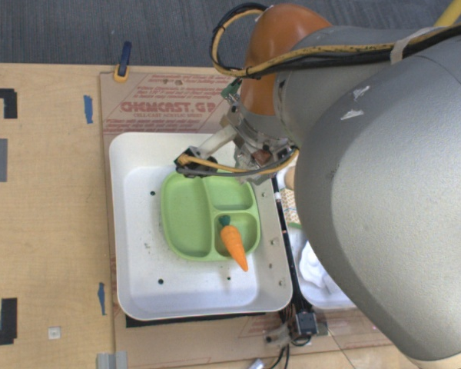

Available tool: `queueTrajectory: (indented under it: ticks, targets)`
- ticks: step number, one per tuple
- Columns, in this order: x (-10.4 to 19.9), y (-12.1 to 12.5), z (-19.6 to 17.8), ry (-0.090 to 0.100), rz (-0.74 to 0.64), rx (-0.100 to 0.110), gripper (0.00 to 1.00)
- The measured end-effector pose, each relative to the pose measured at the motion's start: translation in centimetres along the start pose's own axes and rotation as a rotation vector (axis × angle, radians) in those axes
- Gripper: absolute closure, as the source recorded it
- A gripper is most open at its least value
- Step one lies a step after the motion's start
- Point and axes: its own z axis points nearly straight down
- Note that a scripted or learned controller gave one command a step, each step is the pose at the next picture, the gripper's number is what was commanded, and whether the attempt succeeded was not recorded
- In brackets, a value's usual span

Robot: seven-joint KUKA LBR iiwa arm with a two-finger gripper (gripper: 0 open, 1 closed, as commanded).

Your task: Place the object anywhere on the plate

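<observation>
A green plate (190, 220) with three compartments lies in the left white bin (134, 229). An orange toy carrot (233, 244) with a green top rests in the plate's small near-right compartment, and its pointed end sticks out over the plate's rim. My gripper (253, 160) hangs over the far right edge of the plate, apart from the carrot. The wrist and the big grey arm hide its underside.
The arm covers most of the right bin (311, 294); a pale patterned item (290, 202) and something white (315, 271) show at its left side. Brown cardboard (161, 102) lies behind the left bin. A blue clamp (124, 58) sits at the far edge.
</observation>
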Motion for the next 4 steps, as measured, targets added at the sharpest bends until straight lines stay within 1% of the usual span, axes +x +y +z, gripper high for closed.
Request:
queueTrajectory:
  ticks: [1,2,3,4]
  targets:
    - [4.07,2.06,-6.18,0.008,-0.056,-0.006,1.00]
    - [4.08,1.95,-6.87,0.005,-0.058,-0.004,1.00]
    - [4.06,1.96,-6.80,0.004,-0.056,-0.003,0.00]
    - [4.06,1.96,-6.80,0.004,-0.056,-0.003,0.00]
